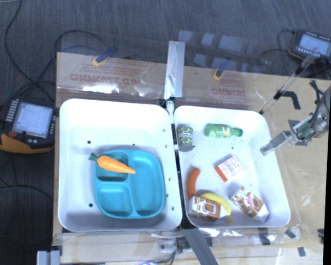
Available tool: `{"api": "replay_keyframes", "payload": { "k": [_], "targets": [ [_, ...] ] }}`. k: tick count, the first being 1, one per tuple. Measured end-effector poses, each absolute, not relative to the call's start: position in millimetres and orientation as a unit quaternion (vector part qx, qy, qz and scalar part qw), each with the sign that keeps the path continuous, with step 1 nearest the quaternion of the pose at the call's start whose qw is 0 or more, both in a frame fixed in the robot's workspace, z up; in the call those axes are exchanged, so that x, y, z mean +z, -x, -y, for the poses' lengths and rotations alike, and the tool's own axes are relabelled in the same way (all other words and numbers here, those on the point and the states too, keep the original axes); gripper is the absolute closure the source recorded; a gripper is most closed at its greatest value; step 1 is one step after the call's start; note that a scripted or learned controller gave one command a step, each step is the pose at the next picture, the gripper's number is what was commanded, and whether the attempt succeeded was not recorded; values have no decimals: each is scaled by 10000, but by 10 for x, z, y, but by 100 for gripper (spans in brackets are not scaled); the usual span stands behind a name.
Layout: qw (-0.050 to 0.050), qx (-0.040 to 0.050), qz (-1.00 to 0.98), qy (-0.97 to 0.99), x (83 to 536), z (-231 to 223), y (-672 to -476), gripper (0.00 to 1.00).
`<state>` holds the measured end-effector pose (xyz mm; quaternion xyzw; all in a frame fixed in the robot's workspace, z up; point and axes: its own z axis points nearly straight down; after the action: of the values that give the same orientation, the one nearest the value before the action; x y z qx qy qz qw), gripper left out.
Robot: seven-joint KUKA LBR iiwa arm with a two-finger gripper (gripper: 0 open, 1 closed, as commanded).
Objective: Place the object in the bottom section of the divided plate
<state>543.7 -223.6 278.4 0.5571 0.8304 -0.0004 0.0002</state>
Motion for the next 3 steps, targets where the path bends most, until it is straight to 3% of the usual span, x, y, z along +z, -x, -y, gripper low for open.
{"api": "replay_keyframes", "payload": {
  "k": [2,3],
  "targets": [
    [6,-16,-6663,-7457,3562,2243,-4841,0],
    [0,-15,-6001,-7999,3683,2177,-4845,0]
  ]
}}
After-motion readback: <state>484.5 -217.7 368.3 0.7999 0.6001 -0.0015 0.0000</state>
